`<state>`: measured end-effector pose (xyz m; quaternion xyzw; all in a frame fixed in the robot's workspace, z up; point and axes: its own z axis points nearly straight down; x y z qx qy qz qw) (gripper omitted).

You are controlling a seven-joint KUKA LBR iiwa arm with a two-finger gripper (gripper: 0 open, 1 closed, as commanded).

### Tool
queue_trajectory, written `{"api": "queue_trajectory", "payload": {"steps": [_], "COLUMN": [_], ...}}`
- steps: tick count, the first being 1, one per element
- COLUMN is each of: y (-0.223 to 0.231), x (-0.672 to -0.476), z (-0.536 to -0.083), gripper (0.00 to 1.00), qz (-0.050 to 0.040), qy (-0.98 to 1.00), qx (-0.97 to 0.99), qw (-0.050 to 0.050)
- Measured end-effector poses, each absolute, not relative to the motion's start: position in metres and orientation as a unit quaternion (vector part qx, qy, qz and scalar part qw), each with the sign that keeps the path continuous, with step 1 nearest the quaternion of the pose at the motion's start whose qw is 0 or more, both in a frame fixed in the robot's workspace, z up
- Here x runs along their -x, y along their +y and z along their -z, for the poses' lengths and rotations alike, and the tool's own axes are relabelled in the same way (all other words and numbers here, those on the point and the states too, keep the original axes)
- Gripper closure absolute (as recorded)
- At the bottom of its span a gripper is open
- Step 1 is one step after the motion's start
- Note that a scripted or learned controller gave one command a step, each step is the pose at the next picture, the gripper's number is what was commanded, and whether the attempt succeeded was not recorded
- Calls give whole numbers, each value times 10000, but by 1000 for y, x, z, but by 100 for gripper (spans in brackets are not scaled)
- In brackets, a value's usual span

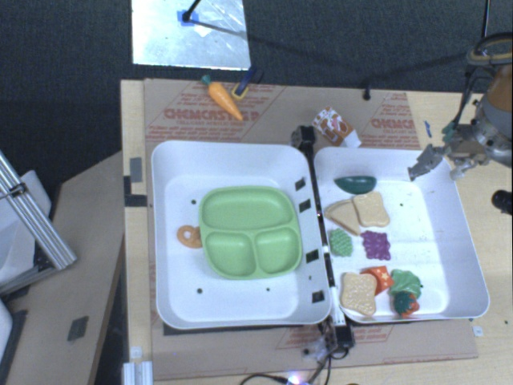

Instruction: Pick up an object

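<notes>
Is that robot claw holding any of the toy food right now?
No, nothing is held. The claw hangs open above the right bin's far corner, apart from the food.

Light wooden bench (96,207) across most of the frame, covered by a brown printed cardboard sheet (272,107). On the sheet, two shallow white bins side by side: left bin (172,295) at centre, right bin (457,247) toward the right. Toy carrot (223,99) lying on the cardboard at upper centre, just beside a blue-and-yellow item (kind unclear) (245,84). Small red-and-white packet (333,126) on the cardboard above the gap between the bins.
</notes>
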<state>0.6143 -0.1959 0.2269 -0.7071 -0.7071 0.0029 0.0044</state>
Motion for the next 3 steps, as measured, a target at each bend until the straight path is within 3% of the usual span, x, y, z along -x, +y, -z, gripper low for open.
{"api": "queue_trajectory", "payload": {"steps": [1, 3], "y": [-195, -191], "x": [-617, -607], "z": [-235, -148], "gripper": [0, 0], "qz": [4, -3], "qy": [-7082, -7079], "qx": [7060, 7063], "qw": [-8, 4]}}
